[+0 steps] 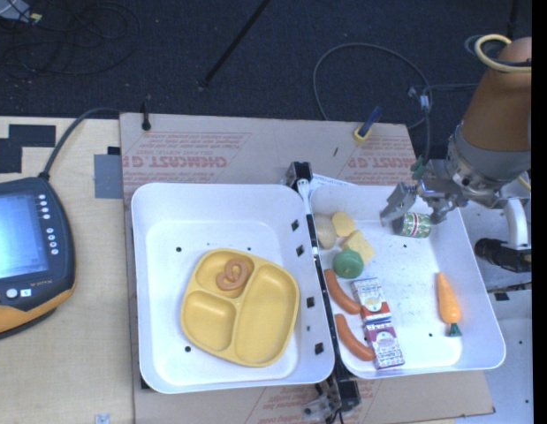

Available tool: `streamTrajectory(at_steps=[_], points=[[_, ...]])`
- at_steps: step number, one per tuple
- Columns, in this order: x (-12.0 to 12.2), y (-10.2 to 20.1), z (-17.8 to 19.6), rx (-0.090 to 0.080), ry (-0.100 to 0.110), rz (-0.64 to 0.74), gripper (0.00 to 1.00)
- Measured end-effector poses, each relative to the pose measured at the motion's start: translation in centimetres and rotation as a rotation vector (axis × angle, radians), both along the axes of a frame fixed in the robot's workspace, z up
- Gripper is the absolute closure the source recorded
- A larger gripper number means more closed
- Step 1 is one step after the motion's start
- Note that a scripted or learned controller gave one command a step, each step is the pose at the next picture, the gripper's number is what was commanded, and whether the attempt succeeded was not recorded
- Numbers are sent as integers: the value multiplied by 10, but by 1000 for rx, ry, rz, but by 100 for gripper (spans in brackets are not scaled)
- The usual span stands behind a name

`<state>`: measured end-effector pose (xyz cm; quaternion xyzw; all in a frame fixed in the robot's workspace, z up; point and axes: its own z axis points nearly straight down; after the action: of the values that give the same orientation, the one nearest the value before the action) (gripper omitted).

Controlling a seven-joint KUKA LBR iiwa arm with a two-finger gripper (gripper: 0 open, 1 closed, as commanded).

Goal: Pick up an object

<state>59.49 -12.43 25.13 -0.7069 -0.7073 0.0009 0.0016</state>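
Claw [413,208] sits at the back of the right bin [481,347], fingers spread wide, nothing between them that I can confirm as gripped. A small can [415,225], green-labelled and lying on its side, is just below and touching or nearly touching the fingertips. Its long axis runs roughly left-right across the view. The left finger [396,205] hangs just left of the can's end, the right one just above it toward the wrist. I read this as a grasp lining up on the can, not closed yet; a short drop and a close across the can's short side looks like what's needed. Round body on its side could roll out toward the front.

Left to right across the surface [255,148]:
- Teach pendant [21,246] at far left, off the cardboard, well apart from both bins.
- Left bin [163,210]: holds one yellow divided plate [242,307], sitting flat. A small orange-brown pretzel-like piece [232,276] lies in its upper compartment. The other two compartments look bare.
- Right bin, left side by the shared wall: pale yellow pieces [342,230] clustered with a green round item [348,263] just below them. Two sausages [342,294] lie angled along that wall, with a red and white carton [377,323] lying flat just right of them.
- Right bin, right side: a carrot [448,300], long axis near vertical in view, green tip toward the front, well apart from the claw.

Can is by far the nearest candidate; everything else needs a move forward.
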Motion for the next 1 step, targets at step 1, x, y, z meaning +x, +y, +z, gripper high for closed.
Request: streamTrajectory(at_steps=[1], points=[[-51, 35, -144, 5, 12, -4, 0]])
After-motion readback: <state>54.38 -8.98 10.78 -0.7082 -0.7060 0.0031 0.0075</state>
